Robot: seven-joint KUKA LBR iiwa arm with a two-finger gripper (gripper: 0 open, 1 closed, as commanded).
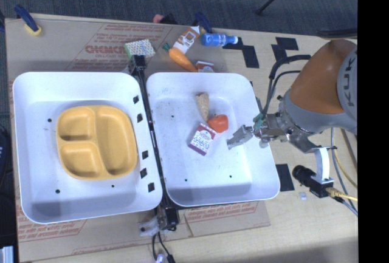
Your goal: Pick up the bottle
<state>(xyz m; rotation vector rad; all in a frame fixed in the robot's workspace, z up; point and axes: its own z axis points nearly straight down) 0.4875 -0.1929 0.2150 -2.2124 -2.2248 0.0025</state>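
Observation:
A small blue bottle with a pale cap lies on its side on the cardboard behind the right bin, outside it. My gripper hangs low over the right part of that bin, well in front of the bottle. It is just right of a red-orange piece and nothing shows in its grasp. The grey and orange arm comes in from the right.
The right bin also holds a tan cone and a purple-and-white packet. A yellow divided plate lies in the left bin. Beside the bottle lie a carrot, a small carton and a green patterned packet.

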